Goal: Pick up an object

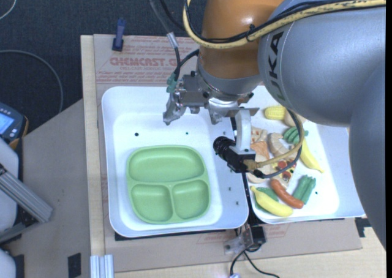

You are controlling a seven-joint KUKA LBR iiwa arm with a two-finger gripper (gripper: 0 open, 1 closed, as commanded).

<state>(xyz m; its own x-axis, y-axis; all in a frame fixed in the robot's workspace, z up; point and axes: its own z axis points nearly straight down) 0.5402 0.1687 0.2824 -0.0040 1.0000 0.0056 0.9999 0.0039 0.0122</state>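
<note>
Starting nearest: the green three-compartment plastic tray (166,185) lies in the left white bin (122,130); the toy foods (285,190), a yellow plastic banana (272,203) among them, crowd the right white bin (326,188). Further back, the claw (171,113) hovers over bare bin floor. Spread or pressed together, I cannot tell. Descend here and it likely grabs nothing, or clips the tray's rim.

Two bins sit side by side on the bench (93,148). In the left bin (116,142) a tray (166,183) lies near the front. The right bin (334,200) holds toy food: corn (274,112) at the back, a banana (272,204) at the front and a sausage (286,192) just behind the banana. My gripper (173,111) hangs over the left bin, behind the tray.
</note>
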